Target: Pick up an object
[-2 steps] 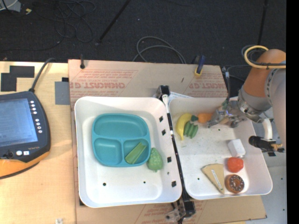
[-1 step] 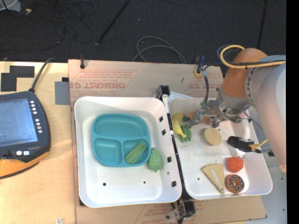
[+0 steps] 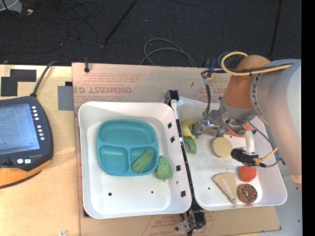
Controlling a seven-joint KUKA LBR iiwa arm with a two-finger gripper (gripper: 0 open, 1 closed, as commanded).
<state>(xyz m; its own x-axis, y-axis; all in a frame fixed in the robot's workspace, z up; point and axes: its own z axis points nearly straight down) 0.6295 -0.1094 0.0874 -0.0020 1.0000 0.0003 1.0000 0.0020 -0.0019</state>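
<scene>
You see: grey rounded arm (image 3: 280, 102), orange band (image 3: 241, 87) above wrist, yellow cable loop (image 3: 235, 63) on top, dark metal gripper (image 3: 209, 124).

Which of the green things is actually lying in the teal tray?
The flat green strip, in the teal tray's lower right compartment. The leafy green piece sits outside the tray on the bin floor; the third green piece is in the right bin.
</scene>
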